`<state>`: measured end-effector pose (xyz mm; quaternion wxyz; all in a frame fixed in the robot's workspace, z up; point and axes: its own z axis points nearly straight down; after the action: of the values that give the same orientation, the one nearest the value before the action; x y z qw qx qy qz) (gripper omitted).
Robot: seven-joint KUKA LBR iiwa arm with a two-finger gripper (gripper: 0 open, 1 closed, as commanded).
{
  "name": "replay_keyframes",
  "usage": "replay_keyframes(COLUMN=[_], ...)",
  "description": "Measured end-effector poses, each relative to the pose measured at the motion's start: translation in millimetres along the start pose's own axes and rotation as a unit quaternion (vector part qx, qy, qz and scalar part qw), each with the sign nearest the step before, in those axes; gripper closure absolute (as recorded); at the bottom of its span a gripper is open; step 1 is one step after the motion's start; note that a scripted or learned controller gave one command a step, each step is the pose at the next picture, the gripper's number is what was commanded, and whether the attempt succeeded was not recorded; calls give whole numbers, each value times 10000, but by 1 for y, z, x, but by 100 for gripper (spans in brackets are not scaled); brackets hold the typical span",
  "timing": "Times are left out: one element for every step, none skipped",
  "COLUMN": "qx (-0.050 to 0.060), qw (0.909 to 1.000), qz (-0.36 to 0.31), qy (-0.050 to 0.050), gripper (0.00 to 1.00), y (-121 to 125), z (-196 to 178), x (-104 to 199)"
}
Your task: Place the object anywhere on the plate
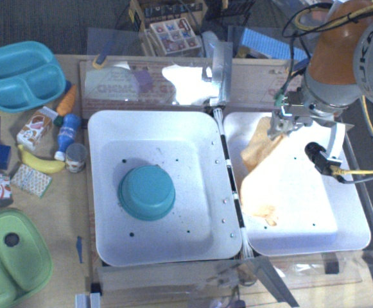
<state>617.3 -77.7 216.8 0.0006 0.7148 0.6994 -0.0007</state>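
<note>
A round teal plate (146, 191) sits in the middle of the left bin (103, 140). A pale tan, floppy object (260, 145) lies or hangs at the upper left of the right bin (346, 236), close to the divider between the bins. My gripper (281, 124) is right at the object's upper right end, touching or overlapping it. Glare on the bin floor washes out the contact, so whether the object is gripped is unclear.
A smaller orange-tan piece (264, 213) lies lower in the right bin. A black cable plug (317, 154) hangs off the arm over that bin. Left of the bins are a blue divided tray (22, 76), a banana (40, 161), a bottle (65, 135) and a green tray (9, 255).
</note>
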Motion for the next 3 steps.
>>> replay_keyframes(qx=[12, 5, -9], qw=[9999, 9896, 9859], qz=[128, -1437, -1675], qy=[10, 11, 4], gripper=[100, 100, 100], y=[-47, -90, -10], z=[-8, 32, 31], x=[78, 124, 164])
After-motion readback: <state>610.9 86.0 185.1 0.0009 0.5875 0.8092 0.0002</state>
